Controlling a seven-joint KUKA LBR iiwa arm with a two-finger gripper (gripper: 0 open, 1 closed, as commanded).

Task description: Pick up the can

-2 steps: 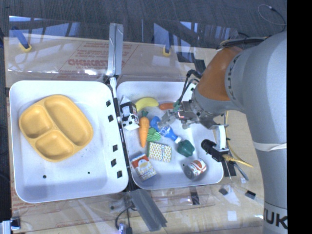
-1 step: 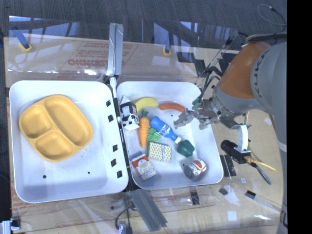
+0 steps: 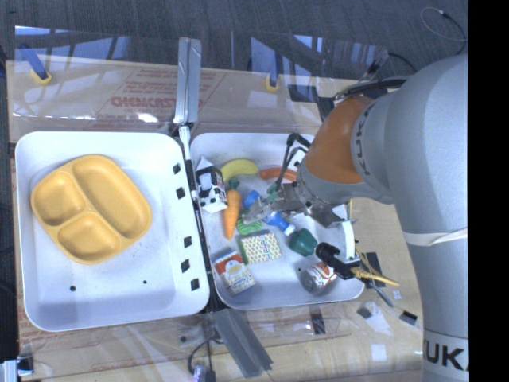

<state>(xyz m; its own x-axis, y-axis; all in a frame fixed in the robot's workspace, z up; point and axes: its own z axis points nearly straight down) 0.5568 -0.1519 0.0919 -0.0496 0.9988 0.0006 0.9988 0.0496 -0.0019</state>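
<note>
Below the gripper [image 3: 269, 201], nearer the bin's front, the small red-and-white metal can [image 3: 318, 277] lay ungrasped; finger state could not be told.

The can [image 3: 317, 278] lies in the near right corner of the right bin [image 3: 270, 297], close to the bin's near rim. It is a small metal can, silver, with a white and red-orange label. It rests tipped on its side, not upright, one silvery end turned toward the near left. A black part partly covers its far right side.
</note>
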